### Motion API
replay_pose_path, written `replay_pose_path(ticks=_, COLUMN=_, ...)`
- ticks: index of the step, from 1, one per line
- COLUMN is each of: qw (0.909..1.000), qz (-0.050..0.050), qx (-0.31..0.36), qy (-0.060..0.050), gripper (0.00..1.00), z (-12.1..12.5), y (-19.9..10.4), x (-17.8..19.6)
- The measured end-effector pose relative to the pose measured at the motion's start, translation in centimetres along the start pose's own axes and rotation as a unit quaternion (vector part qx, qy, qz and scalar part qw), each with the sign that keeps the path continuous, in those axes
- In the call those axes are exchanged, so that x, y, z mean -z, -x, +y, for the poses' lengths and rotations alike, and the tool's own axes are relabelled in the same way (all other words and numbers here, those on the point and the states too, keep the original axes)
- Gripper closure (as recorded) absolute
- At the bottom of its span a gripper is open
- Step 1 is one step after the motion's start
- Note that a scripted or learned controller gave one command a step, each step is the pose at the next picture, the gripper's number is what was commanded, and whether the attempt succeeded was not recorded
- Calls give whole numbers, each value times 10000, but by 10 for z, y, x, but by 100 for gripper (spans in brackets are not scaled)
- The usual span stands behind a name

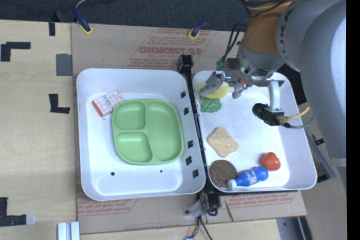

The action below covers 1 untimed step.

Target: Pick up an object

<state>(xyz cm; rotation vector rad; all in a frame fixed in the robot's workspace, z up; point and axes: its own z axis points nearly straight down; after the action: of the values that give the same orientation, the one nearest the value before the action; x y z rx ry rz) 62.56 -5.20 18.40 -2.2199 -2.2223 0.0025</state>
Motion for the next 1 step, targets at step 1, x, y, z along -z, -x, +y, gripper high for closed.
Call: replay_pose_path(ticks=1, qw=10000, qz=1, qx=6, qy=4, gripper=0, z=40, y=0, x=2)
